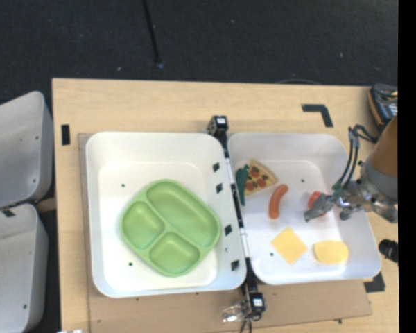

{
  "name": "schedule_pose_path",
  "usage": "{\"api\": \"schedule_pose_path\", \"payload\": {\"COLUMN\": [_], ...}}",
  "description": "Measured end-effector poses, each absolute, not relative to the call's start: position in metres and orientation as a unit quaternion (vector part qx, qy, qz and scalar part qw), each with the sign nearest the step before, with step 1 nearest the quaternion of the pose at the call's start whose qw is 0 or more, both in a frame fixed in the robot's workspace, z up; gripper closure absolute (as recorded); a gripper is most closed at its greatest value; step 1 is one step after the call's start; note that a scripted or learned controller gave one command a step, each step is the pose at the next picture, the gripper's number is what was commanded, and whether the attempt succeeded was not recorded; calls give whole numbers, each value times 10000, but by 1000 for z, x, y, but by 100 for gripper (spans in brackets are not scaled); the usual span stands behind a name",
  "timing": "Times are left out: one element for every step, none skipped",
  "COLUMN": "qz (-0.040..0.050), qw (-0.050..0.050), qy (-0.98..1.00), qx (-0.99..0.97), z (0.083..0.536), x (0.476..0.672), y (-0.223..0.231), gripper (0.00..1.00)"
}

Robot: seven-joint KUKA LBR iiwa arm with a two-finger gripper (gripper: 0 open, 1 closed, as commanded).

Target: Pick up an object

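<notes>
Gripper low in right bin, beside small red item (likely target); finger state cannot tell.

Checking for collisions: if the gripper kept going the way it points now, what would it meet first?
The gripper points left across the right bin. The sausage looks first in that line, though the small red piece sits close beside the fingertips; depth is unclear.

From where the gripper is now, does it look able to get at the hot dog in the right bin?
Probably yes. The gripper sits low in the right bin, just right of the hot dog, with bare bin floor between them and nothing stacked on it.
</notes>
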State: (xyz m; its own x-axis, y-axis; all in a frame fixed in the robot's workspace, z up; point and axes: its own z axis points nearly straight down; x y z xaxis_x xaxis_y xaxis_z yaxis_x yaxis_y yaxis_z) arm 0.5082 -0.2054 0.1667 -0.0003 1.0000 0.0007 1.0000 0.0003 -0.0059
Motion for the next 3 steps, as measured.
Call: {"api": "schedule_pose_path", "payload": {"qz": [20,12,8], "qw": [30,15,15], "qy": [-7070,-7062,-7047], "qx": [-7072,-7080,-7095], "z": [108,99,108], "x": [499,498,499], "y": [-202,-203,-204], "gripper": [0,0,100]}}
